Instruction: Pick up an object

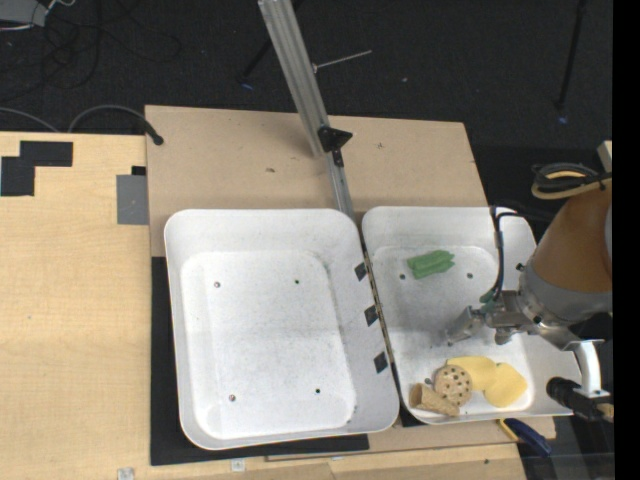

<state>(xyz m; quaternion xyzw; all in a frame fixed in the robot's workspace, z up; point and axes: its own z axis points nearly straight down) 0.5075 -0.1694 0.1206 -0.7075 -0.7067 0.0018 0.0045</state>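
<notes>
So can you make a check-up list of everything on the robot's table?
Surface: two shallow white bins, left bin and right bin, on a tan board.
Job's things: flat green piece, round brown dotted cookie-like toy, pale yellow flat pieces, all in the right bin.
Clutter: nothing seen.
Grippers: gripper low in the right bin, holding nothing visible.
Cables: black cable on the floor.
Surroundings: slanted metal rail.

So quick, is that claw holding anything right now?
Claw: over the right bin, nothing between its tips; open or closed cannot be told from this view.
</notes>
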